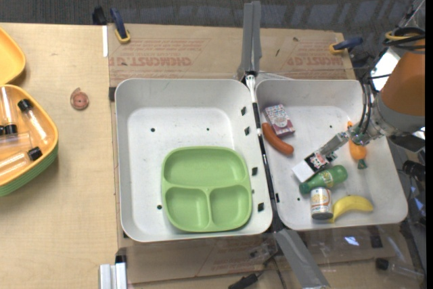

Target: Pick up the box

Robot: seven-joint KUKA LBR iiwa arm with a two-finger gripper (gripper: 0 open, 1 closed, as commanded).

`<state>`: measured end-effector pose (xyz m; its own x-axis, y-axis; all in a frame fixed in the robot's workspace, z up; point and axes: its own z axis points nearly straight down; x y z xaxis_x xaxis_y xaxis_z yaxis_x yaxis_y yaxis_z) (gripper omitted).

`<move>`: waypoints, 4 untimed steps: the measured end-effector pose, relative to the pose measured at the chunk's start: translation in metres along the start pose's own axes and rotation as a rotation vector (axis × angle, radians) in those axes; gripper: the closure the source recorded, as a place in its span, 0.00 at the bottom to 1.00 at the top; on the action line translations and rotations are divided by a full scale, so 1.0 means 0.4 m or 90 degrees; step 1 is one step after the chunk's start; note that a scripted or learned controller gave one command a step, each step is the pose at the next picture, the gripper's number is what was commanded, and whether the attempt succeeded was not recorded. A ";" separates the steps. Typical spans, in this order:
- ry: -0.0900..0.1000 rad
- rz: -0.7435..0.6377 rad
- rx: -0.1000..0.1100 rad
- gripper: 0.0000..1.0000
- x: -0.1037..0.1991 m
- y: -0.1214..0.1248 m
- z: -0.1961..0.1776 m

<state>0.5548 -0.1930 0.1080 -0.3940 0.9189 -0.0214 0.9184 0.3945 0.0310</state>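
Note:
The box (pixel 279 120) is small, pink and red with a white patch, and lies in the upper left part of the right bin (pixel 379 213). Just below it, touching or nearly touching, lies a red sausage (pixel 278 139). My gripper (pixel 331 147) reaches in from the right, low over the middle of the right bin. It is to the right of the box, a little nearer the front, and well apart from it. Its tip sits over a black and white packet (pixel 315 162).
In the right bin, a green bottle (pixel 325 178), a can (pixel 321 203), a banana (pixel 352 206) and an orange fruit (pixel 358 151) crowd the front right. The left bin (pixel 135 145) holds a green divided plate (pixel 206 189). A metal divider (pixel 252 44) stands between the bins.

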 end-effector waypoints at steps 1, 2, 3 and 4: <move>0.005 0.001 0.000 1.00 0.003 0.004 -0.025; 0.014 -0.108 0.018 1.00 0.013 0.091 0.043; 0.017 -0.232 0.017 1.00 0.074 0.104 0.043; 0.018 -0.285 0.016 1.00 0.111 0.096 0.042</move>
<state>0.5730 -0.1371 0.0915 -0.7536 0.6573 0.0001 0.6573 0.7536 0.0000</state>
